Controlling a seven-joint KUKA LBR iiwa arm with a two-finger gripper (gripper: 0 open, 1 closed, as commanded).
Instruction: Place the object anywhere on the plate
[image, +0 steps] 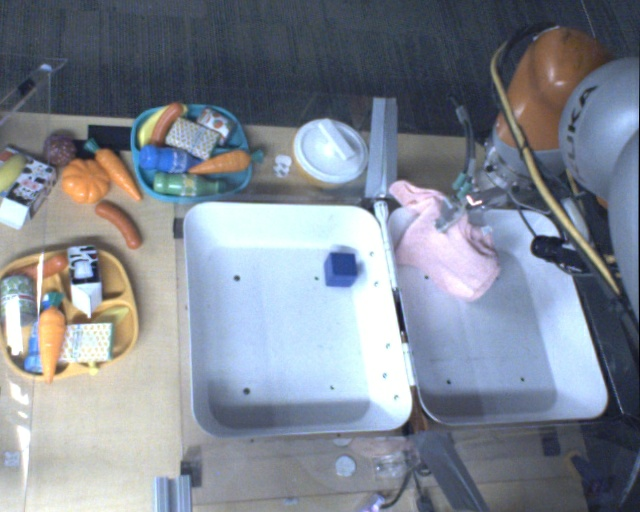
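One pincer (468, 208) over right bin (520, 390), on pink cloth (445, 255) | grip state: cannot tell | blue cube (342, 268) well left, in left bin (290, 400)

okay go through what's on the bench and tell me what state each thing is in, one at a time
blue block: lying flat in the left bin, apart from its walls.
pink cloth: crumpled, at the far left of the right bin, draped over the rim.
gripper: down on the pink cloth.
blue bowl: full of toy food.
yellow tray: full of toy food.
white round lid: lying flat behind the bins.
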